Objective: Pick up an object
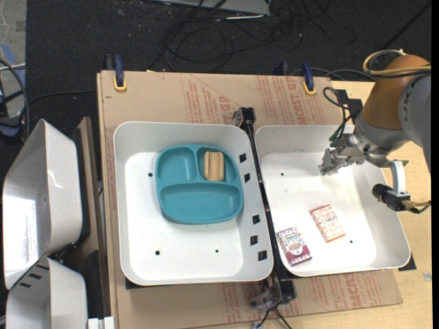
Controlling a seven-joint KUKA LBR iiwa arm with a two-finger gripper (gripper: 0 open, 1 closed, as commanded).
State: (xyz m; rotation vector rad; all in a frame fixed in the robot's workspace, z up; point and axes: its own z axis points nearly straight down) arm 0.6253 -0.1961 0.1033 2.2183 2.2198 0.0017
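We cannot tell our gripper's (332, 162) state. The red packet (327, 223) lies below it, well apart, the purple packet (293, 245) farther; flat packets may slip our pinch.

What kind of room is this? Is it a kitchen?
Probably a robot lab, not a kitchen: a robot arm reaches over white bins clamped to a cardboard-covered bench, with loose cables on the floor.

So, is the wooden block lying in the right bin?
No, the block sits in the upper right compartment of the teal tray in the left bin; the right bin holds two packets.
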